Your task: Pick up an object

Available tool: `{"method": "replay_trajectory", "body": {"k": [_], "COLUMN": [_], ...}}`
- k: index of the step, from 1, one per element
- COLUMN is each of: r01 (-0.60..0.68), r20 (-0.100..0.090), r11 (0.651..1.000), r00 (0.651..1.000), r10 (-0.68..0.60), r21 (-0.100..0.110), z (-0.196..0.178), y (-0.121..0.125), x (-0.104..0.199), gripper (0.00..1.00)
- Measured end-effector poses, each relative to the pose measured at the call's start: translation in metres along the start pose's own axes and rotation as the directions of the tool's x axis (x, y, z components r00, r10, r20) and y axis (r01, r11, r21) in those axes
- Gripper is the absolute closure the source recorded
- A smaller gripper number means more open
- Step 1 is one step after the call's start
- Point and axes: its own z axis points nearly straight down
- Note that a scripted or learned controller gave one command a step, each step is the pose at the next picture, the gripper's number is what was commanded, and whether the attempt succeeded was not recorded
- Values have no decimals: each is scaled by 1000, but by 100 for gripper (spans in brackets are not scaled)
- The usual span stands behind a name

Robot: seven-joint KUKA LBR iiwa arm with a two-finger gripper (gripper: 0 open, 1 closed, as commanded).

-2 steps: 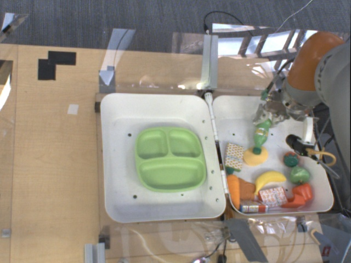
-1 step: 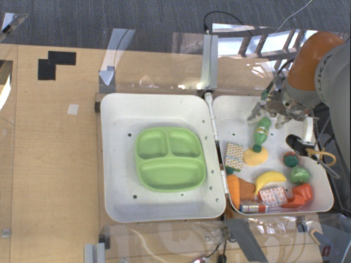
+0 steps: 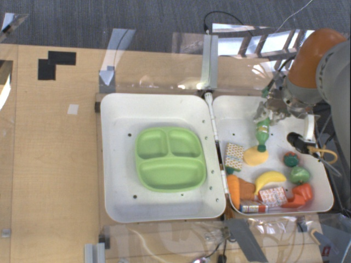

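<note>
Arm over the right bin, a small green bottle hanging at its fingertips.

The two-finger gripper point(image 3: 267, 115) hung above the far part of the shallow white right-hand bin point(image 3: 236, 109), and the slender green plastic bottle point(image 3: 262, 134) stood upright directly beneath it, its neck apparently pinched between the fingers, though the contact was too small to confirm. The bottle's base sat just above the yellow lemon-shaped toy point(image 3: 255, 156). To do this step well, I judged the lift should go straight up and slowly, since a grip near the cap lets the body swing. The yellow toy banana point(image 3: 271, 178), the orange toy carrot point(image 3: 233, 187) and the red toy tomato point(image 3: 290, 159) lay nearer the front. The green three-compartment plastic plate point(image 3: 170, 159) sat alone in the shallow white left-hand bin point(image 3: 118, 147).
</note>
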Motion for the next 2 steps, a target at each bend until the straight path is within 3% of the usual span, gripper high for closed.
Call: {"method": "replay_trajectory", "body": {"k": [1,2], "r01": [-42,60], "r20": [2,3], "r11": [999,998], "r00": [999,998], "r10": [42,-60], "r21": [4,6], "z": [-101,-105], "y": [4,6], "x": [92,70], "gripper": [100,100]}}
